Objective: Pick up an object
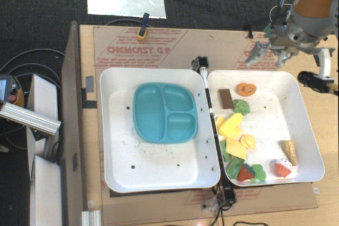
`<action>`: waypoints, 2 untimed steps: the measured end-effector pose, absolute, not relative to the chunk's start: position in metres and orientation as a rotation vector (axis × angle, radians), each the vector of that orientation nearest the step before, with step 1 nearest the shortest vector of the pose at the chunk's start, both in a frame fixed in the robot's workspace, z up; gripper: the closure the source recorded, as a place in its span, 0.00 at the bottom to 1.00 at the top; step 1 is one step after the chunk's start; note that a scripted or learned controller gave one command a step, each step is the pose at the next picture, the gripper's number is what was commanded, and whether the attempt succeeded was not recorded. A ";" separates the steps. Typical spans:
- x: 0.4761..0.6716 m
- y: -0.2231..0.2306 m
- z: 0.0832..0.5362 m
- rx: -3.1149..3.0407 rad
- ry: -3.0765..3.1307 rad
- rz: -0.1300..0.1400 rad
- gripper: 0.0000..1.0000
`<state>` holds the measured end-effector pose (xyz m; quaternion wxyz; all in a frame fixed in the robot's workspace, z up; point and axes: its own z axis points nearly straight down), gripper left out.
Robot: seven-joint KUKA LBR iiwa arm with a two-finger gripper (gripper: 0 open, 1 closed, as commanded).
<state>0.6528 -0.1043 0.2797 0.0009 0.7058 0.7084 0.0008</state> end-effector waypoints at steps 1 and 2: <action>0.627 -0.121 0.138 2.226 2.225 -0.006 0.00; 0.639 -0.087 0.084 2.210 2.226 0.003 0.00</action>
